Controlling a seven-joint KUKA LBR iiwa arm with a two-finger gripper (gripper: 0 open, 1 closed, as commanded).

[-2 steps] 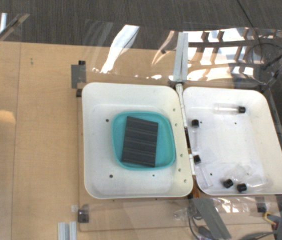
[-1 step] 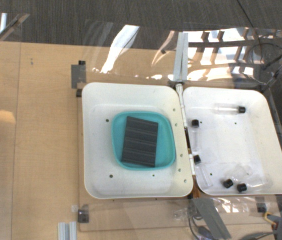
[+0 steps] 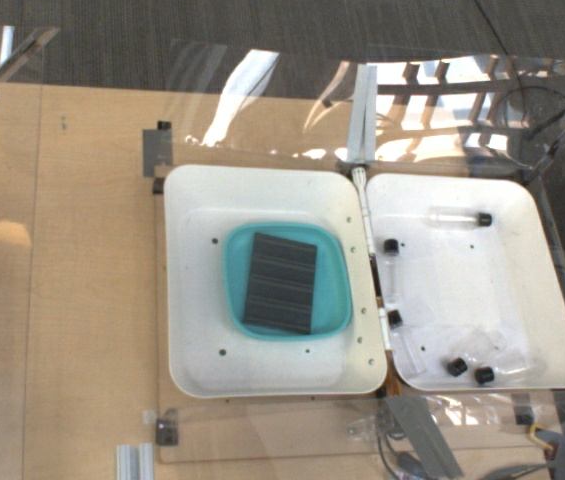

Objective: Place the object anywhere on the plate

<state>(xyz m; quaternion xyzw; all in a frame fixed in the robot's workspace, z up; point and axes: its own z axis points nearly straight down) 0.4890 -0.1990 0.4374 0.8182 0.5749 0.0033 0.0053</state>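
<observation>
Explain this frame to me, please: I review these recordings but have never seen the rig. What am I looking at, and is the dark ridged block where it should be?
This is one fixed camera above a wooden bench, looking down at a slant. Two shallow white bins sit side by side. The left bin holds a teal plate, and a dark ridged block lies flat on that plate, inside its rim. The right bin holds several clear tube-like items with black caps, for example one near its top and a few near its bottom edge. The task is to put the object on the plate, so by this view the block looks already placed.
</observation>
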